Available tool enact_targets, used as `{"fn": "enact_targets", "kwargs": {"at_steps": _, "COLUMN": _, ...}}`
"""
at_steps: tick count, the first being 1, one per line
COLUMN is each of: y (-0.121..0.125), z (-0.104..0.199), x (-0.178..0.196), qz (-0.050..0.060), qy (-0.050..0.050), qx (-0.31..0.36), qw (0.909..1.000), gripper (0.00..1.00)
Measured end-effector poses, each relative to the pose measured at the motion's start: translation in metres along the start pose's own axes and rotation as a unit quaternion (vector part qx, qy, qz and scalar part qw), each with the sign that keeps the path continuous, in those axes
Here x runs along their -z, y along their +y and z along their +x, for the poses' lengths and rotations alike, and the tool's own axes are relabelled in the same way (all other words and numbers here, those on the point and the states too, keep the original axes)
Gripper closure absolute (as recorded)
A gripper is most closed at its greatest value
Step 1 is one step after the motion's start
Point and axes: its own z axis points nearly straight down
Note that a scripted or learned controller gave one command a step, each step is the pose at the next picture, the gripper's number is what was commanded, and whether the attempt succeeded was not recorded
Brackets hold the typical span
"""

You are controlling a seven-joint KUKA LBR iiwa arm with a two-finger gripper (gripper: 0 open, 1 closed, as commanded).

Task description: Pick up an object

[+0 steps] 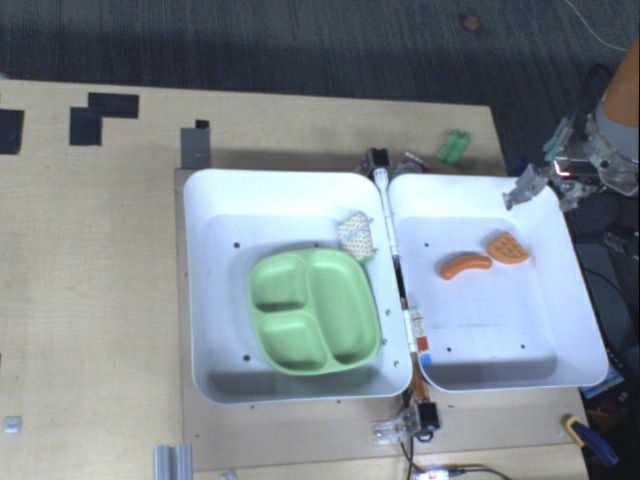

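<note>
In the right bin (pixel 500 348) lie an orange sausage-shaped piece (pixel 465 265) and, just to its right, an orange wedge (pixel 508 249). The left bin (pixel 215 268) holds a green divided plate (pixel 315 310) and a small patterned white object (pixel 356 233) near its right wall. My gripper (pixel 546 194) hovers over the right bin's far right corner, up and to the right of the wedge. It is open, with nothing between its fingers (pixel 520 190).
A small green item (pixel 453 147) lies on the bench behind the right bin. Black tape patches (pixel 100 116) mark the bench at the far left. Clips and cables (pixel 415 423) sit at the front between the bins.
</note>
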Motion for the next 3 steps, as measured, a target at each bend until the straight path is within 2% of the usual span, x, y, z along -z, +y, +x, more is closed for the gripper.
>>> {"fn": "enact_targets", "kwargs": {"at_steps": 1, "y": 0.019, "z": 0.005, "x": -0.143, "qz": -0.002, "qy": 0.0, "qx": 0.001, "qw": 1.0, "gripper": 0.0}}
{"fn": "enact_targets", "kwargs": {"at_steps": 2, "y": 0.046, "z": 0.069, "x": -0.144, "qz": -0.001, "qy": 0.001, "qx": 0.001, "qw": 1.0, "gripper": 0.0}}
{"fn": "enact_targets", "kwargs": {"at_steps": 3, "y": 0.048, "z": 0.069, "x": -0.132, "qz": -0.003, "qy": 0.0, "qx": 0.002, "qw": 1.0, "gripper": 1.0}}
